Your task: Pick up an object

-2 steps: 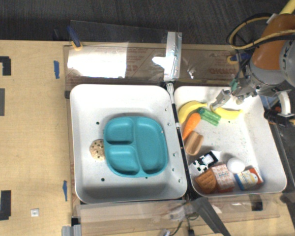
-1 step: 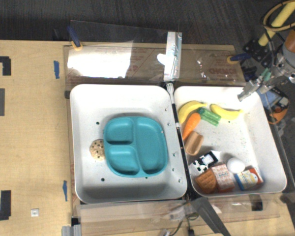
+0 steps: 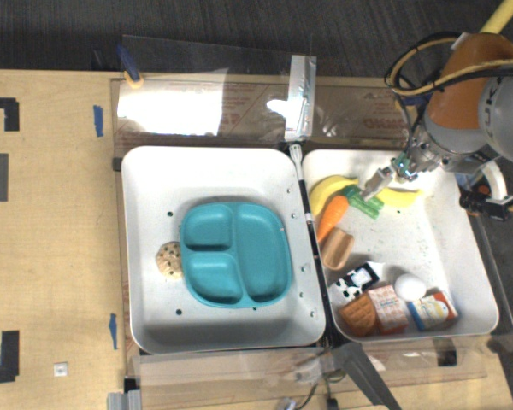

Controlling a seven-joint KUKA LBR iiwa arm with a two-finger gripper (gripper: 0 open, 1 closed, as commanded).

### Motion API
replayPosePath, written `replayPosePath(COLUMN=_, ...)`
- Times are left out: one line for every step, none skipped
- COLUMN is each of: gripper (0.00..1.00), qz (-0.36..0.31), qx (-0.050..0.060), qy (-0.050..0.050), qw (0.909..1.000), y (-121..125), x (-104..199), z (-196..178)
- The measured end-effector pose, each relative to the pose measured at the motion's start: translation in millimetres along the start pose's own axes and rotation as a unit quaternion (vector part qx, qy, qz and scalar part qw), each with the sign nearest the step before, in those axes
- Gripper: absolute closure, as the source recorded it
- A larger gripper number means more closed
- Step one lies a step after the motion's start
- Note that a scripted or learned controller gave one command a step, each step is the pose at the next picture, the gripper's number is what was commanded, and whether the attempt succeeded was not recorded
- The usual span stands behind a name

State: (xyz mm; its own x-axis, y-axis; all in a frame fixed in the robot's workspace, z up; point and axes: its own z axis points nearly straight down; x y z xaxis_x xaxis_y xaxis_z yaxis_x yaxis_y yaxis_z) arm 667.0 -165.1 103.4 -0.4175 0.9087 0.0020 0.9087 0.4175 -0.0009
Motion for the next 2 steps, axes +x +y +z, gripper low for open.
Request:
replayPosePath(gripper=0.0, qz=0.196, qx=-0.009, qy=-0.004, qw=0.9805, y=2.5, x=40.8, z=8.1)
replayPosePath(gripper=1.0, qz=0.196, qx=-0.007, qy=-0.003, qw=0.9807, y=2.7, x=41.2, z=-3.0)
